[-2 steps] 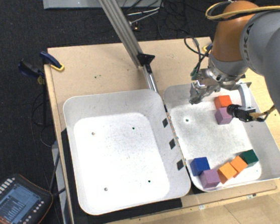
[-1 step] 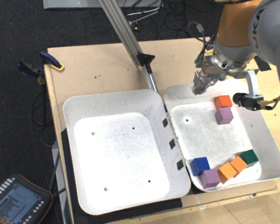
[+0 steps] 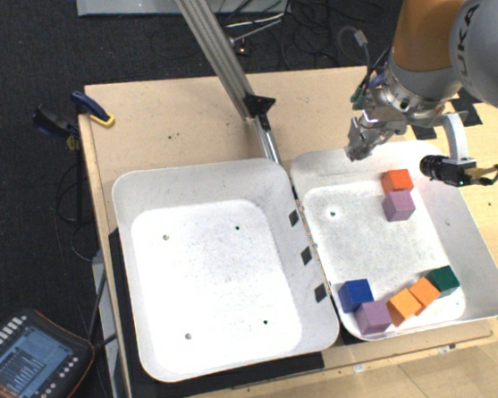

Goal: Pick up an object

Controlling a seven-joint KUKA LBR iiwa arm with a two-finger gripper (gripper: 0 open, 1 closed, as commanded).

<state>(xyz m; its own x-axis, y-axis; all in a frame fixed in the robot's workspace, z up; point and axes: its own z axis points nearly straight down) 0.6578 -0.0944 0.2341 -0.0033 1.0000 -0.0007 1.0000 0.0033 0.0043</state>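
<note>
One "KUKA"-lettered arm [image 3: 471, 27], gripper [image 3: 360, 146] over right bin [image 3: 471, 247], grip state unclear.

Arm [image 3: 453, 24] cropped (right edge); jaws blurred.

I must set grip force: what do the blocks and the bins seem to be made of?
Blocks, e.g. orange block: probably painted wood or foam; matte, sharp-edged, no glare. Which one is unclear.
Bins, e.g. left bin: likely moulded plastic; white, smooth, rounded rim, faintly speckled floor.

I can make out only part of the maker's lettering, "KU", on the grey arm [image 3: 479, 21] at upper right.
</note>
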